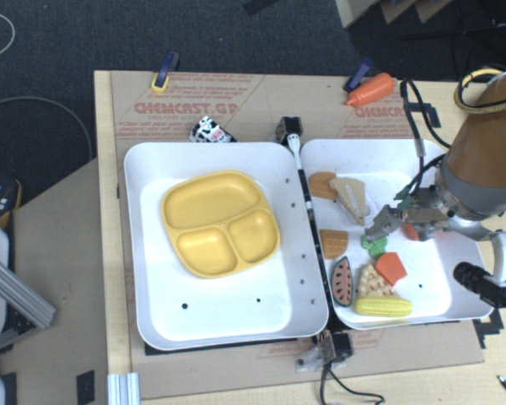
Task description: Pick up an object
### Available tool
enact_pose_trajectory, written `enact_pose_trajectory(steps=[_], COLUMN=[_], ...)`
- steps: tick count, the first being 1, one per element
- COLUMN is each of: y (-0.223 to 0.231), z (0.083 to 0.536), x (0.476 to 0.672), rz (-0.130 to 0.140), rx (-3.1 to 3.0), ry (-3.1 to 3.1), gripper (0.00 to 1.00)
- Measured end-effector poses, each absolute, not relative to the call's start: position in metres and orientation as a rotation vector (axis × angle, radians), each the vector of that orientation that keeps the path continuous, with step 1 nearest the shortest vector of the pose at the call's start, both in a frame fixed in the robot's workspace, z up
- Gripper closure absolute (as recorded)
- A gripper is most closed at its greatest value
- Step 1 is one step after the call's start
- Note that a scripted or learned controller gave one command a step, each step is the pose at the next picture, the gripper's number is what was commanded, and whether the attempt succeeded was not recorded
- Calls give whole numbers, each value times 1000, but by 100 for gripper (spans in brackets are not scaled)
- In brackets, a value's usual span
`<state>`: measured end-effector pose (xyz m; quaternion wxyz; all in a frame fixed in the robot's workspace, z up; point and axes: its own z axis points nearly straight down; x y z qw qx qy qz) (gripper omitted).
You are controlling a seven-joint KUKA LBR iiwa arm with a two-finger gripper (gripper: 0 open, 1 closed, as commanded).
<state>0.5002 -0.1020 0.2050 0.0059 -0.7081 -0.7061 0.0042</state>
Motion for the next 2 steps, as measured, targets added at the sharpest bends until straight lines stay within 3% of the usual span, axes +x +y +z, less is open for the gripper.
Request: enact_pose_trajectory(steps=[1,2], y=[-102,-101], z=[211,153], x=[503,511], rz=[0,6], rx=[-2221,-2216], ry=[-2221,-2216], gripper=[0,0])
